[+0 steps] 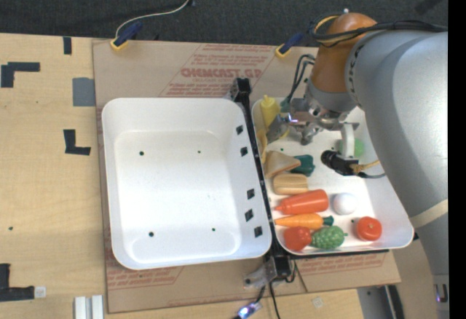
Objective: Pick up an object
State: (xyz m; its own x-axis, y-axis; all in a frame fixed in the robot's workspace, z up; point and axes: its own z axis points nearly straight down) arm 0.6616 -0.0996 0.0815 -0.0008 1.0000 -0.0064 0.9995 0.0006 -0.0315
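Red print reading "CHEMCAST" stood on the brown cardboard sheet (pixel 211 73) beyond the bins; its other lettering was illegible.

Two bins sitting side by side on a cardboard sheet (pixel 211 70). Left bin (pixel 175 179) lying next to right bin (pixel 389 219), which is holding toy food: carrot (pixel 300 221) in front of pepper (pixel 302 202), egg (pixel 343 202) right of it, tomato (pixel 368 229) front right.
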